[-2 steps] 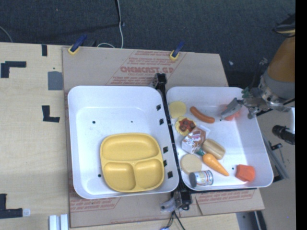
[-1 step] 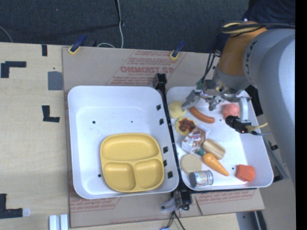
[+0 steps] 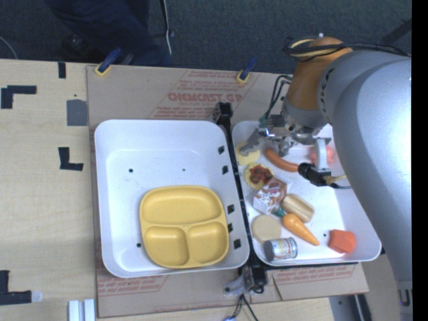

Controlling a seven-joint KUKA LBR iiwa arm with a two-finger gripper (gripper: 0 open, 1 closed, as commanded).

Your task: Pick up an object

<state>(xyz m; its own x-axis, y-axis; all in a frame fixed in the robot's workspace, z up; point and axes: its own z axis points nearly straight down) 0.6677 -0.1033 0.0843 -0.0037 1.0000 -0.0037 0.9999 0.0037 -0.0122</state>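
Note:
My gripper [image 3: 266, 139] hangs low over the far left corner of the right bin [image 3: 361, 209], with the arm's orange band [image 3: 311, 79] above it. Just below the gripper lie an orange sausage [image 3: 281, 161] and a pale yellow piece [image 3: 247, 156]. Further toward the front lie a small pizza round [image 3: 258, 174], a crumpled wrapper [image 3: 271, 194], a tan bun [image 3: 297, 207], an orange carrot [image 3: 300, 229], a beige disc [image 3: 265, 227], a silver can [image 3: 281, 248] and a red chunk [image 3: 342, 241]. I see nothing held.
The left bin [image 3: 120, 146] holds a yellow divided plate [image 3: 184, 225] near its front. A red and white item [image 3: 322, 154] lies at the right bin's far side, partly behind the arm. The large grey arm body [image 3: 381, 132] covers the right side.

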